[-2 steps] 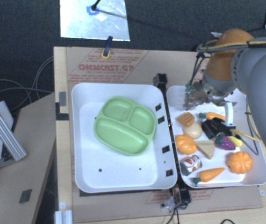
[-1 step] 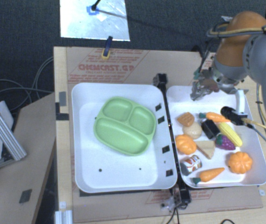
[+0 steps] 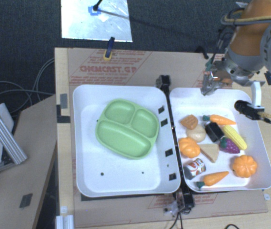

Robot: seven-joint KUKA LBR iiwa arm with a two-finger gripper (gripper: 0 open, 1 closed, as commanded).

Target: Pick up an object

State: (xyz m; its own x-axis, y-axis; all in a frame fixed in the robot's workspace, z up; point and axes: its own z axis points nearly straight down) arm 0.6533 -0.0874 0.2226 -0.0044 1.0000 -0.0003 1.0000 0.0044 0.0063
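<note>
**Gripper hangs over back of food-filled bin**

While the green three-compartment plastic plate (image 3: 127,128) lies in the left white bin (image 3: 90,175), the grey two-finger gripper (image 3: 207,88) hovers above the right white bin's (image 3: 264,166) far edge; whether its fingers are parted cannot be told. Toy foods crowd that bin, among them an orange plastic carrot (image 3: 222,120) right of the plate.

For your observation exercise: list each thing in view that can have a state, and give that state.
Green plate: upright, nothing on it, in left bin.
Can: lying on its side, right bin.
Gripper: above right bin's far edge, holding nothing visible.
</note>
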